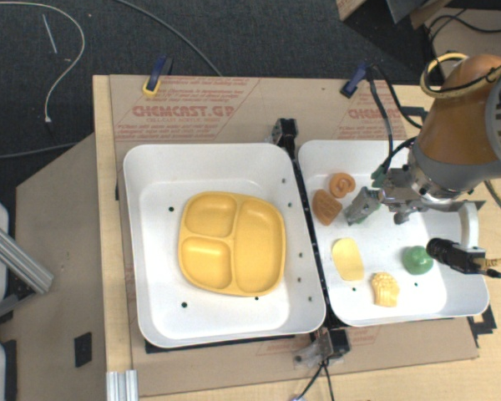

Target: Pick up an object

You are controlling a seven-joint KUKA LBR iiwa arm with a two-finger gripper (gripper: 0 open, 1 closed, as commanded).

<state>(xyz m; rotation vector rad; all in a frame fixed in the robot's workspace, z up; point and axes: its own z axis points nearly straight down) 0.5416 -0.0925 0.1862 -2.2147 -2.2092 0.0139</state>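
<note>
Fingers [361, 207] parted and holding nothing, low over the right bin [451, 299].

They hang in the right half of the frame, just right of the brown bread piece [326, 206] and below the small spiral pastry [343, 184]. Lower lie a pale yellow slice [347, 258], a yellow corn piece [385, 288] and a green lump [417, 260]. All look like light, stiff, smooth toy food; the bread piece is nearest, best pinched across its narrow sides. The left bin [150, 224] holds a yellow divided plate [231, 243].

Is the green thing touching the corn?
Apart. The camera view shows bare white bin floor between the green thing and the corn.
</note>
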